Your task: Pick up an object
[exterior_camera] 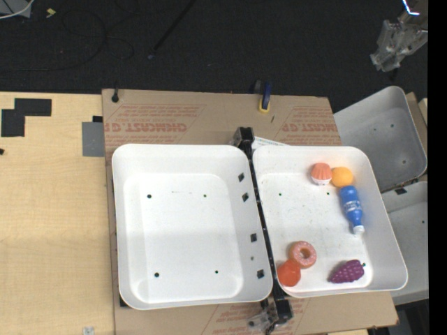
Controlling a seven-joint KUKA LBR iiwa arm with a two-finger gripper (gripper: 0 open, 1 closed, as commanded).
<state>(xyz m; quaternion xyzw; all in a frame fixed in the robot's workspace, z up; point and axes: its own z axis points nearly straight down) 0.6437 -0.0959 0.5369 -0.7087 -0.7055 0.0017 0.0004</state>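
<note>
White plastic forms the right bin (391, 257), and every loose object lies in it. A pink ridged piece (321, 174) sits near the far wall, touching an orange ball (341, 177) on its right. Just below the ball, a blue bottle (350, 208) with a white label lies on its side along the bin's right wall, its cap pointing toward the near edge. Toward the near side, a pink doughnut (303, 254) rests against a red-orange fruit (288, 273) in the bin's near left corner, and a purple bunch of grapes (347, 271) lies well apart to their right. The left bin (133, 187) adjoins the right one along a dark centre seam, and both sit on a brown cardboard sheet (188, 121) on the pale wooden surface (49, 222). The claw (394, 47) hangs high at the upper right against the dark background, well apart from both bins; how far its fingers are spread cannot be told, and nothing is visibly in its hold.
</note>
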